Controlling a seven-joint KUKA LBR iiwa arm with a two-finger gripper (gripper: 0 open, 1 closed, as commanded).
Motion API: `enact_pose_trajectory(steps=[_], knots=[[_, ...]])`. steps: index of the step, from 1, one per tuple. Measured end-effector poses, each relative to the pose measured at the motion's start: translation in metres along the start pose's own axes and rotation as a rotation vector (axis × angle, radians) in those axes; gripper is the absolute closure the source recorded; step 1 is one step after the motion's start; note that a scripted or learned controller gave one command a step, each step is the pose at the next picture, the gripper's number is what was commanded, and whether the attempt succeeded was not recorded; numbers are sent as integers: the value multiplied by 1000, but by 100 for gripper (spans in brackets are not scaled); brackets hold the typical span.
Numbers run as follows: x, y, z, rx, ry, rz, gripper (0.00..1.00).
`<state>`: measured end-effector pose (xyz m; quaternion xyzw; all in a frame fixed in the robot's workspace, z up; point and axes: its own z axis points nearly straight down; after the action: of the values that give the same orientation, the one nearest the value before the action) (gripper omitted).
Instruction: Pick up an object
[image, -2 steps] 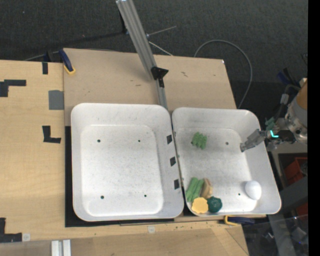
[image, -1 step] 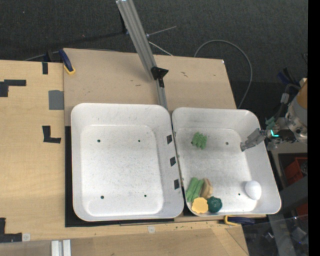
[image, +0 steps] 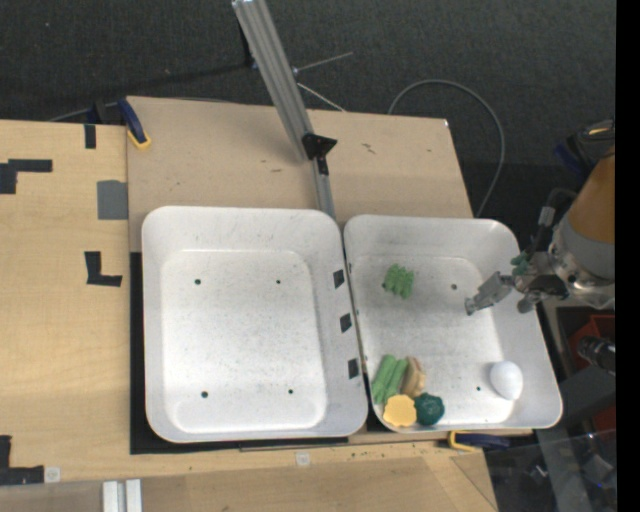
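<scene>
With the hand poised in a state that cannot be told, the green ridged block just beyond it could be knocked aside and missed.

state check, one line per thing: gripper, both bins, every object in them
gripper: over the right bin's right side, nothing between its fingers
left bin: flat on the bench, white
right bin: holds all the objects
ridged green piece: lying alone, upper middle
white ball: resting near the lower right corner
green long piece: lying in the lower left cluster
yellow piece: in that cluster
dark green piece: beside the yellow piece
</scene>
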<state>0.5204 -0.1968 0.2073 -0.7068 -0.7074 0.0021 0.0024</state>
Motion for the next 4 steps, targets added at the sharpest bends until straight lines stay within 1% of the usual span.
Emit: enact_pose_trajectory(steps=[1, 2, 3, 4], knots=[[-1, 0, 64, 2, 2, 1, 0], [0, -1, 118, -2, 0, 0, 0], [0, 0, 106, -4, 0, -1, 100], [2, -5, 44, -10, -2, 0, 100]])
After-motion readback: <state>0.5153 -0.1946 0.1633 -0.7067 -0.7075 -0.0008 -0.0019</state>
